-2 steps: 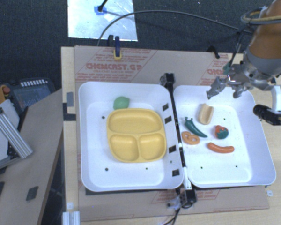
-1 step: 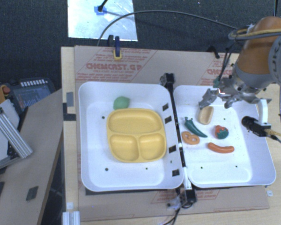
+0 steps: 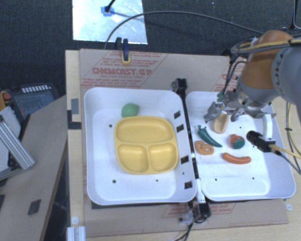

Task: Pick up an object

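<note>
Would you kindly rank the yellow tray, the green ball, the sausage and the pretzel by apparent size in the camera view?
1. yellow tray
2. sausage and green ball, too alike to separate
3. pretzel

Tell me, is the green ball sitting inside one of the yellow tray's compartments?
No, the green ball lies on the left bin's floor, just beyond the yellow tray's far edge.

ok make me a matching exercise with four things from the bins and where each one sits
Things:
1. yellow divided tray
2. green ball
3. sausage
4. green chili pepper

Places:
A. right bin, nearest its front edge of the toys
B. left bin, just behind the tray
C. middle of the left bin
D. right bin, close to the divider, just behind the pretzel

Pairs: 1-C, 2-B, 3-A, 4-D
</note>
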